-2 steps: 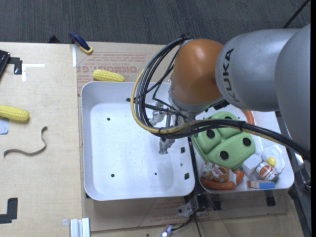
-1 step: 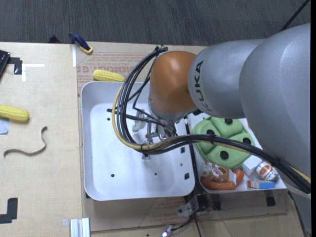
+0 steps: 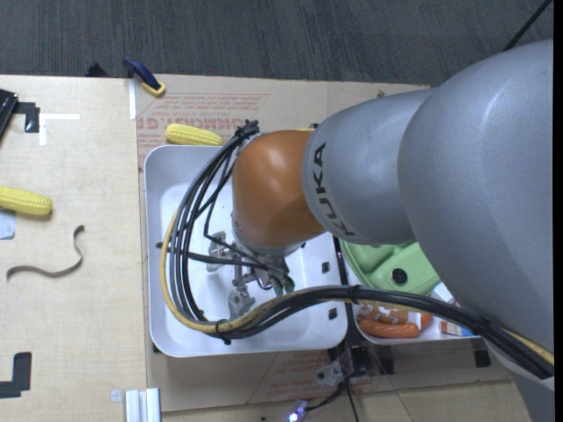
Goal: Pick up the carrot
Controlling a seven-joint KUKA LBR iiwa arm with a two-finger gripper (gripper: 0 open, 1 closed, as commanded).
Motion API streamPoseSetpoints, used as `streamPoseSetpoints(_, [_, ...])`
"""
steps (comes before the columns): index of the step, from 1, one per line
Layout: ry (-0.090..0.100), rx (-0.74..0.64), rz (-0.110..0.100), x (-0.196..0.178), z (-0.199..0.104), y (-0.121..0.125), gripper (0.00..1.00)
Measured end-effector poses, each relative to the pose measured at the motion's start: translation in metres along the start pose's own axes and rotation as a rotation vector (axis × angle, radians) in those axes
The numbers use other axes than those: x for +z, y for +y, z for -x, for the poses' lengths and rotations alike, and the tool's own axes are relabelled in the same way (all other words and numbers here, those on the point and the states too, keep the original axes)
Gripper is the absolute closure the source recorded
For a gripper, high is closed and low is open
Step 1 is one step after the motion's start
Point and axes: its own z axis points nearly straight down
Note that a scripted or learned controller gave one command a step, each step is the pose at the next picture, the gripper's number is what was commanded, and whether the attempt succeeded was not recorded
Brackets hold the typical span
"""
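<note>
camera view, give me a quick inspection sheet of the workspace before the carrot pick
surface: pale wood bench bearing two white bins; left bin, right bin mostly hidden under the arm
job's things: orange carrot-like item in the right bin, partly hidden
clutter: green item in the right bin; corn cob behind the left bin; second corn cob and a curved strip on the bench
grippers: gripper low over the left bin; jaws unclear
cables: black and yellow cable bundle looping around the wrist
surroundings: dark carpet
</note>
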Motion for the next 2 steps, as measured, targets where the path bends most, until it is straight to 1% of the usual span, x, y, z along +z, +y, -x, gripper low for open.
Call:
streamPoseSetpoints(1, [0.001, -0.119, -0.001, 0.000, -0.039, -0.015, 0.00])
streamPoseSetpoints(2, [-0.005, -0.361, -0.001, -0.044, 0.003, -0.085, 0.00])
